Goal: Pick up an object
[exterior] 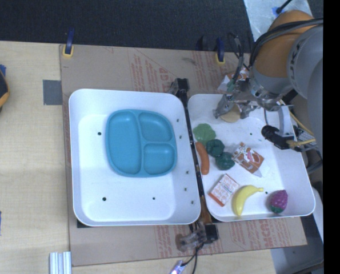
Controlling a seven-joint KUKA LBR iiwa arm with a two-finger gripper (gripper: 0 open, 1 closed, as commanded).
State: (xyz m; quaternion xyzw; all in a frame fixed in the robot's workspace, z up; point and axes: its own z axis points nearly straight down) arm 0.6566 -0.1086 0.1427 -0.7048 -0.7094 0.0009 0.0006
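Banana (244, 199) in right bin (298, 209), tray (141, 142) in left bin (87, 170)

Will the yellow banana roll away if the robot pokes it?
Probably not far: the banana is curved and lies flat in the right bin, so it would likely spin or slide. It looks like smooth plastic, so perhaps slippery.

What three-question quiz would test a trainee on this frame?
1. True or false: the blue tray lies in the left bin.
2. Which lies nearest the right bin's front wall: A carrot, B banana, C broccoli?
3. Fill in: the hand is over the right bin's ____ end.

Key: 1 true; 2 B; 3 far.
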